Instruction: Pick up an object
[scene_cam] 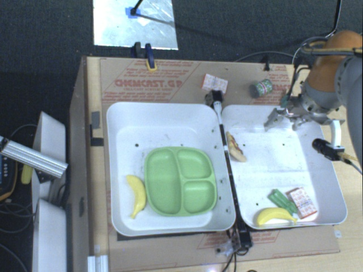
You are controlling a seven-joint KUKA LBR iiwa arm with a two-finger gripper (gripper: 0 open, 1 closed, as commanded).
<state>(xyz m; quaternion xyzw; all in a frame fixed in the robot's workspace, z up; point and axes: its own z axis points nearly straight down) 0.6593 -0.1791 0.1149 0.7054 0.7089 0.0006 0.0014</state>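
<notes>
My gripper hangs over the far right part of the right bin, open, with nothing between its fingers. In that bin a tan, half-peeled banana-like piece lies against the left wall. Near the front edge are a yellow banana, a green object and a red-and-white patterned card. These front objects lie well below the gripper in the view. The left bin holds a green divided plate with another yellow banana beside it on the left.
A small round can and a paper tag rest on the cardboard behind the bins. A blue-and-yellow clamp grips the board's far edge. A shiny sheet lies beyond it.
</notes>
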